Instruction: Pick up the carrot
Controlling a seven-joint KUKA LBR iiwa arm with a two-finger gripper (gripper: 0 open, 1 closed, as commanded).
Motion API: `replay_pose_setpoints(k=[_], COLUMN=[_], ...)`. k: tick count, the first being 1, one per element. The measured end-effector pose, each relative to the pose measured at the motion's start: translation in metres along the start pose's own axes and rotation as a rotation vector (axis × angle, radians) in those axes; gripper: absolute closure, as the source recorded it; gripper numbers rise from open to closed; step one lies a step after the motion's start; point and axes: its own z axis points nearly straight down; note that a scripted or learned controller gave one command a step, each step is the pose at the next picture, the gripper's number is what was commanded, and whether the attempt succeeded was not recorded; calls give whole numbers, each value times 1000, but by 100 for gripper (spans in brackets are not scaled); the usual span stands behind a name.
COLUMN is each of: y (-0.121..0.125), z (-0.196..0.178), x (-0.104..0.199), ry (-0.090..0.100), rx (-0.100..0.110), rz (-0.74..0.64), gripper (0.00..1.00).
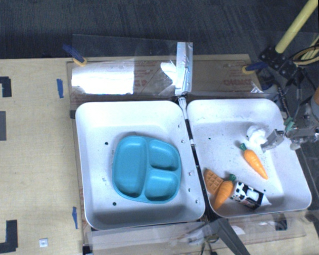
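Observation:
Two orange carrots with green tops lie in the right bin (297,195). One carrot (254,162) rests slanted in the bin's middle right, its green end pointing up-left. The other carrot (223,192) lies near the front left corner of that bin, beside a waffle-like orange piece (211,179). My gripper (274,139) reaches in from the right edge and sits just above and to the right of the first carrot's green end, close to a white object (256,134). Nothing shows as held.
A black-and-white patterned item (247,195) lies at the right bin's front, next to the second carrot. The left bin (90,122) holds a blue divided plate (147,167). A clear plastic panel (130,72) stands behind the bins.

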Motion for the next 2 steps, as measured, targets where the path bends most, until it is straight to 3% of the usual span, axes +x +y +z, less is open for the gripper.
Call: replay_pose_setpoints(k=[1,2], y=[13,14], z=[87,77], x=[10,10], ry=[1,0], rx=[-3,-5], rz=[98,97], gripper=[0,100])
